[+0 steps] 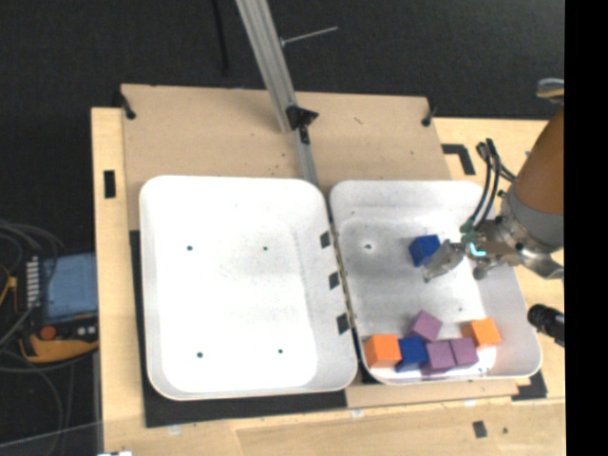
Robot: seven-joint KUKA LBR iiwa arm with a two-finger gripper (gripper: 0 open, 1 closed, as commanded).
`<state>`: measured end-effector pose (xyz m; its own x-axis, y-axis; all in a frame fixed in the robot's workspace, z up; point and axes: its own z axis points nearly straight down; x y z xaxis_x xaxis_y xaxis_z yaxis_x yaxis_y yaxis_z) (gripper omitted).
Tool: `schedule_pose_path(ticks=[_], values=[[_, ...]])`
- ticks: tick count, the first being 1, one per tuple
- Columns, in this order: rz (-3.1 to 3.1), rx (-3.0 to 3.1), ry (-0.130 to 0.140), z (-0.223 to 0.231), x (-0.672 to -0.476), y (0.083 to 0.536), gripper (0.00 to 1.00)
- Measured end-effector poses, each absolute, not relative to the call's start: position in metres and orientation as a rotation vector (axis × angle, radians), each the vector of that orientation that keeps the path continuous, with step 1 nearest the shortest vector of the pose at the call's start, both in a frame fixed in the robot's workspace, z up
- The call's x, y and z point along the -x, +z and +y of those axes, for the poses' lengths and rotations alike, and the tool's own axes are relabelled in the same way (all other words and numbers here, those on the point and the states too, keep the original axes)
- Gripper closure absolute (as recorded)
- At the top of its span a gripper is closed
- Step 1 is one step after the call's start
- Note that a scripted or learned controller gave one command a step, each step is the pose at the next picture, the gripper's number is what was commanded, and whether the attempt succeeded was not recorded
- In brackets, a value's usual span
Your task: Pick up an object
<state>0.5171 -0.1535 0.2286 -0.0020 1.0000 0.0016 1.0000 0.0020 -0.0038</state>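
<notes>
In the right bin [380, 207] a blue cube [425, 249] lies alone near the middle. My gripper [459, 268] hangs just to its right, above the bin floor, open with nothing between its fingers. Its left finger [437, 266] is close beside the blue cube. Along the bin's near edge lies a cluster: an orange cube [384, 350], a second blue cube [412, 351], three purple cubes [440, 355] and another orange cube [484, 332].
The left bin [237, 283] sits beside the right one, joined by black clips [333, 278]. A slanted metal pole [271, 55] rises behind the bins. Cables and a blue box [66, 288] lie off the bench at left.
</notes>
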Motion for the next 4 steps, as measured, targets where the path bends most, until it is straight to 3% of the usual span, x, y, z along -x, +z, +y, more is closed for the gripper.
schedule_pose_path(ticks=[1, 3, 4], values=[[-2.222, 2.222, -0.002, -0.154, -0.518, 0.231, 0.00], [-2.218, 2.221, 0.006, -0.162, -0.515, 0.106, 0.00], [-2.219, 2.227, 0.000, -0.164, -0.516, 0.098, 0.00]])
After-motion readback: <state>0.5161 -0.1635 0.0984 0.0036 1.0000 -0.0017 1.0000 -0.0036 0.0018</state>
